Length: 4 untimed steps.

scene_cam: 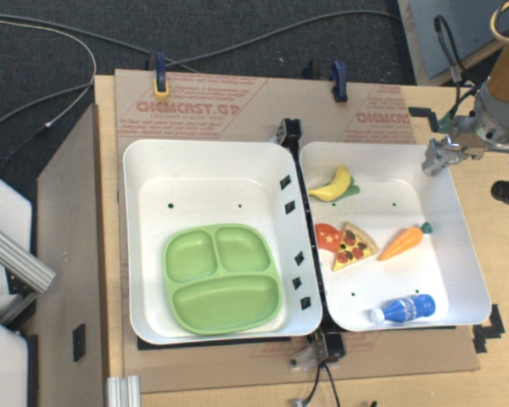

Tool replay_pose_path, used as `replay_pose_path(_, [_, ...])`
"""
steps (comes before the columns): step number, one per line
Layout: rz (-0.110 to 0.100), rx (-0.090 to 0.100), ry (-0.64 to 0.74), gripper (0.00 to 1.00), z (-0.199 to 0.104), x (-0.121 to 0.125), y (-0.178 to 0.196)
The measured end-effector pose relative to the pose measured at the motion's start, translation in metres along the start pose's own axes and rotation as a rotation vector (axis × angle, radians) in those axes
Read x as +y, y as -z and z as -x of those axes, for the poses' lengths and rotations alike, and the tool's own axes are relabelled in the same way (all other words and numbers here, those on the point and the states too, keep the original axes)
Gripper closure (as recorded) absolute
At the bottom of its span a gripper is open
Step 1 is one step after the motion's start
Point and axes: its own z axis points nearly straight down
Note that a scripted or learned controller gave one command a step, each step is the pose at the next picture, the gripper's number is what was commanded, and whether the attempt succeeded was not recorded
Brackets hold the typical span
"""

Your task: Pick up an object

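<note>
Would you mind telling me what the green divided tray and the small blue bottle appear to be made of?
The green three-compartment tray looks like moulded plastic, matte, with soft rounded ridges and one even colour. The small blue bottle lying on its side seems glossy plastic, judging by its highlights, though it is too small to be certain.

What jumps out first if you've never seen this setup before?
Probably the bright green divided plate, lying alone in the left white bin. Next, the toy food scattered in the right bin: a banana near the top, a pizza slice and carrot mid-bin, and a blue bottle at the front edge.
</note>
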Motion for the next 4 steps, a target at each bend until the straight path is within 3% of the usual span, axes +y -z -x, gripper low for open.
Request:
replay_pose_path(2, [-0.011, 0.005, 0.004, 1.0, -0.12, -0.017, -0.007])
replay_pose_path(4, [-0.006, 0.003, 0.005, 1.0, -0.214, -0.037, 0.021])
